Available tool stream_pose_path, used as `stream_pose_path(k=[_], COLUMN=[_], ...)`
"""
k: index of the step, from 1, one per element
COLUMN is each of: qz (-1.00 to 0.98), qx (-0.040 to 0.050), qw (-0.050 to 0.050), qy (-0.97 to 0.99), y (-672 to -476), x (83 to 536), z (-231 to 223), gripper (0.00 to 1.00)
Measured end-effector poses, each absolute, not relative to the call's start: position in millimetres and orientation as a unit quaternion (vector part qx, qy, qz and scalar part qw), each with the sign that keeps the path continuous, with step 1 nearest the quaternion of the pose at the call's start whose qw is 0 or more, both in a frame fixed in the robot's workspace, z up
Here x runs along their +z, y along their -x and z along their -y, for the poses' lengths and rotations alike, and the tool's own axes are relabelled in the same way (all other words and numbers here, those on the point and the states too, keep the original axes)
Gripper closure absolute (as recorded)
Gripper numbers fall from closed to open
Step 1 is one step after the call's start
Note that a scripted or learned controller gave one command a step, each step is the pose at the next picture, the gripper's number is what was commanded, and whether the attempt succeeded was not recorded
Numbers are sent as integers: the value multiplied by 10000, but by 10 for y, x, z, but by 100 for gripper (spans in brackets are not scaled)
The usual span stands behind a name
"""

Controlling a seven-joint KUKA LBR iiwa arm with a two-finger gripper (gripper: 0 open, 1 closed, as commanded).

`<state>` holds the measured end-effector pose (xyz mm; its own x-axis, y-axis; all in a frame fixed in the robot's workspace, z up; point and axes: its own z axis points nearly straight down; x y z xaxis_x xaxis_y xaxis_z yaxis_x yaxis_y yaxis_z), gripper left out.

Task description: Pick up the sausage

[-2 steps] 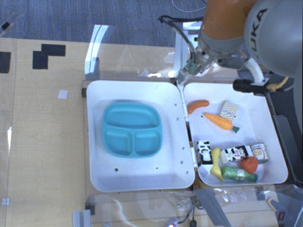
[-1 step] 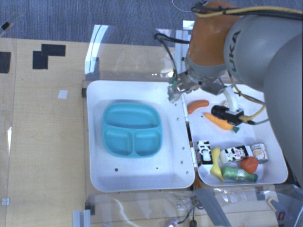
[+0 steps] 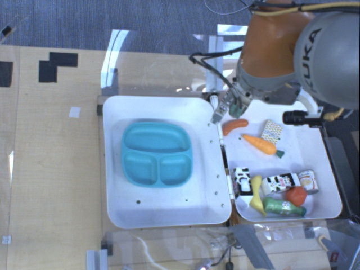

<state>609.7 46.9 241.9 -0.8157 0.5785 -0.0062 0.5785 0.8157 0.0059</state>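
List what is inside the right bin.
The right bin holds a sausage, carrot, small checkered box, banana, green bottle, tomato, can and cartons. The arm covers its far corner.

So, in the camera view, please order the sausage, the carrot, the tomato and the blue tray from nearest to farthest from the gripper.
From the gripper:
1. Sausage, just below it in the right bin's top left corner.
2. Carrot, further down and right in the same bin.
3. Blue tray, in the left bin.
4. Tomato, near the right bin's lower right.
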Motion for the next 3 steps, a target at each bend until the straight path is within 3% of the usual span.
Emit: stream_pose_path(k=[1, 3], qz=[-9669, -9687], qx=[26, 22], qw=[53, 30], qy=[-2551, -2481], y=[-6578, -6452], x=[3137, 2841], z=[-901, -1731], gripper=[100, 100])
